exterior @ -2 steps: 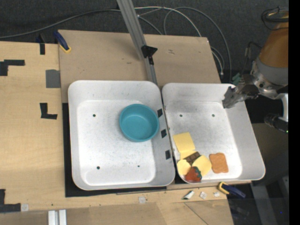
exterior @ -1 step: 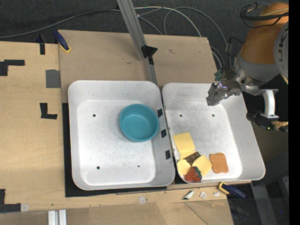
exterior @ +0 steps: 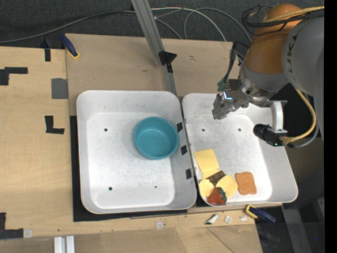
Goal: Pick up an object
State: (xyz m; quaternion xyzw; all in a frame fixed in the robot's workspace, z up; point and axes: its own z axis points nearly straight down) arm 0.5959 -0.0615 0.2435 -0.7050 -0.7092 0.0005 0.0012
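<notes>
1. Gripper hangs over the right bin, near the bin's 12 o'clock rim, at the end of a grey arm that reaches in from 3 o'clock.
2. Its dark fingers point down toward the bin floor; whether they are apart or together cannot be told, and nothing is seen between them.
3. An orange band wraps the arm just above the wrist, toward 1 o'clock from the gripper.
4. Toward 6 o'clock in the right bin lies a cluster of small objects, well apart from the gripper.
5. A pale yellow square block lies at the cluster's 12 o'clock end.
6. Just below it sit a small dark brown piece and a second yellow block, touching or nearly so.
7. A red object with a green part lies at the cluster's 6 o'clock end, near the bin's rim.
8. An orange-brown, rounded flat piece lies just beside the cluster at its 3 o'clock.
9. The left bin holds a teal bowl, upright and open side up, resting toward the bin's 2 o'clock.
10. Both bins sit side by side on a tan bench, rims nearly touching.
</notes>
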